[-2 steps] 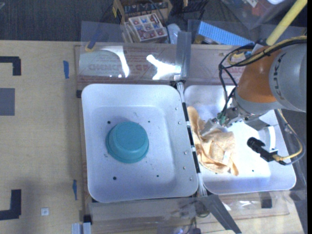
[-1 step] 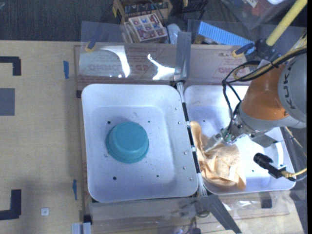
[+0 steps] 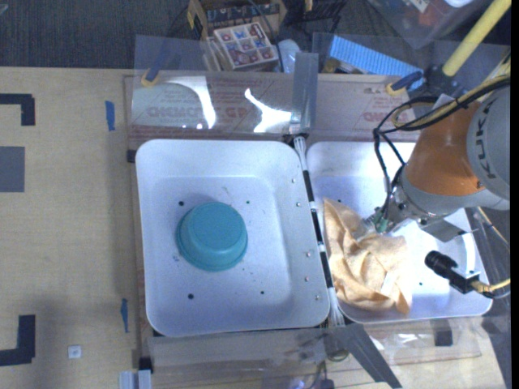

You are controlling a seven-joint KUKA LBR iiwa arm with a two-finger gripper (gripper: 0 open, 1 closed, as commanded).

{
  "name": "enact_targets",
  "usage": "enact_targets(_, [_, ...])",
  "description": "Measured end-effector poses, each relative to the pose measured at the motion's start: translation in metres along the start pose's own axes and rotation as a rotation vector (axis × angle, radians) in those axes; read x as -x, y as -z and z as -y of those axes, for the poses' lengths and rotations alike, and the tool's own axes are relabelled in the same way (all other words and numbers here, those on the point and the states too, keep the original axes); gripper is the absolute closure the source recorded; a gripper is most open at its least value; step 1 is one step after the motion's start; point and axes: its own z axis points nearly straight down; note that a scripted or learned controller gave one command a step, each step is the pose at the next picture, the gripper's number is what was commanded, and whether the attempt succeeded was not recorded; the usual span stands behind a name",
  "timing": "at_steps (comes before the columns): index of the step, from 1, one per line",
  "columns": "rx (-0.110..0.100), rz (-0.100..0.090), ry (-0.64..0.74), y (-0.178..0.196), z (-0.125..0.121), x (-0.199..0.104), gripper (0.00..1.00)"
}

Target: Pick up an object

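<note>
A crumpled tan cloth (image 3: pixel 366 262) lies along the left side of the right bin (image 3: pixel 340 164), against the wall shared with the left bin (image 3: pixel 162 168). My gripper (image 3: pixel 379 224) is down at the cloth's upper right edge, touching it or just above it; I cannot tell how it is set there. A teal bowl (image 3: pixel 212 235) sits upside down in the left bin, well apart.
</note>
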Motion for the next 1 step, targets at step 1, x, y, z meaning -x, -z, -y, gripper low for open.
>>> enact_targets(1, [-0.012, -0.001, -0.236, 0.0832, -0.0686, 0.0151, 1.00])
